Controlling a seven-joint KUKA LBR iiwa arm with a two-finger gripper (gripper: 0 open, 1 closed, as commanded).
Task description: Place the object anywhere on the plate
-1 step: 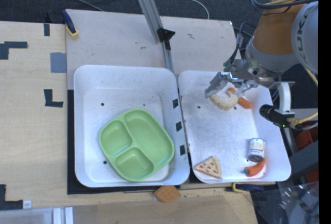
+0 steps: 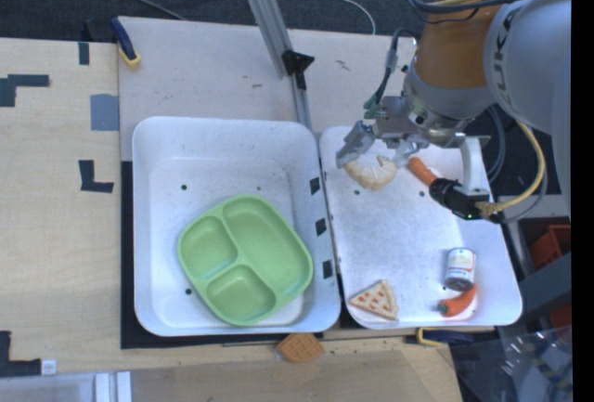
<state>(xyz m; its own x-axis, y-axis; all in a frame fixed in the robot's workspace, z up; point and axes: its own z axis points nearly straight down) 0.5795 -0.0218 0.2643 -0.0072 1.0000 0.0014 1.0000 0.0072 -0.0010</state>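
A light green divided plate (image 2: 245, 257) lies in the left bin (image 2: 158, 149), towards its front. My gripper (image 2: 379, 149) hangs over the back left corner of the right bin (image 2: 408, 233). Its fingers (image 2: 355, 143) are spread apart, so it is open. Just below the fingertips a beige bread-like piece (image 2: 371, 174) rests on the bin floor. Whether the fingertips touch it cannot be made out. An orange carrot-like piece (image 2: 422, 172) lies right of the bread, partly under the wrist.
At the right bin's front are a pizza slice (image 2: 374, 300), a small can (image 2: 458, 268) and an orange-red pepper (image 2: 459, 302). A waffle-like cookie (image 2: 299, 347) lies outside the bins at the front. A slanted metal pole (image 2: 269, 10) stands behind the bins.
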